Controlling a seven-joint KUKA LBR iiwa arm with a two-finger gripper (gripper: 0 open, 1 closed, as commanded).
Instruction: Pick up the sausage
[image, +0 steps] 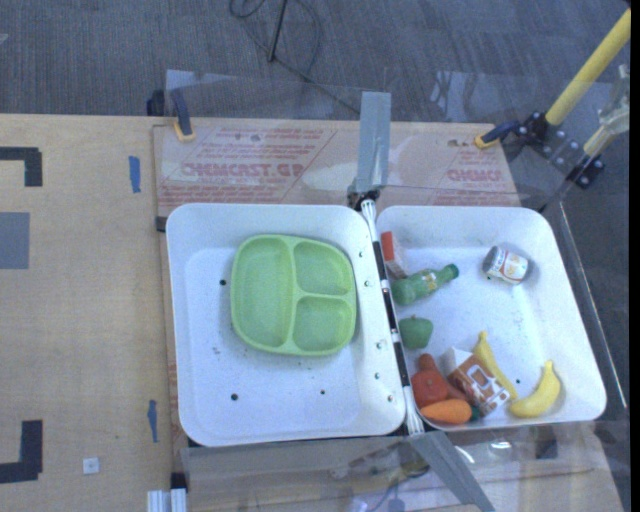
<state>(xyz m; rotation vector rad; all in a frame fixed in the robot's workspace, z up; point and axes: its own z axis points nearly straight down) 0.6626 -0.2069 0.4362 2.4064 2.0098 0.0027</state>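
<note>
A small reddish, elongated piece that looks like the sausage (388, 252) lies in the right bin (560, 300), tight against that bin's left wall near the far corner. Its lower end touches the top of a green bottle (424, 283) lying on its side. Part of the reddish piece is hidden by the rim between the bins.
The left bin (200, 380) holds a green divided plate (294, 294). The right bin also holds a green pepper (415, 330), a can (506, 264), a red fruit (431, 384), a carrot (447, 411), a small box (478, 385) and two bananas (537, 392).
</note>
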